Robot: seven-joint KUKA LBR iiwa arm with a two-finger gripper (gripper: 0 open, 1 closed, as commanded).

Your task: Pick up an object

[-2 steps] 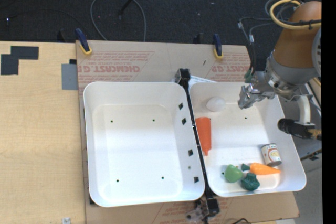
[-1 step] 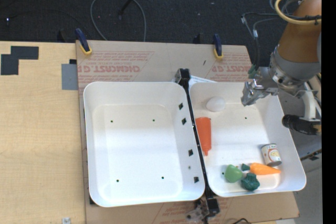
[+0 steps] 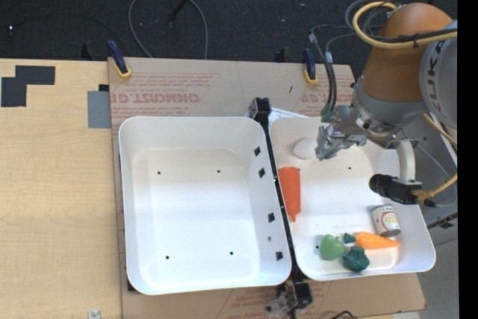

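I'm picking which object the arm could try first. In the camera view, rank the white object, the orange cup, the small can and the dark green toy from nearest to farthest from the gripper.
1. white object, just left of the gripper, in the right bin's far part.
2. orange cup, lying along the divider.
3. small can, near the right wall.
4. dark green toy, at the near edge.

Below the gripper (image 3: 331,146), open white floor lay clear; an orange cylinder (image 3: 290,192) and a small tin can (image 3: 385,220) flanked it.
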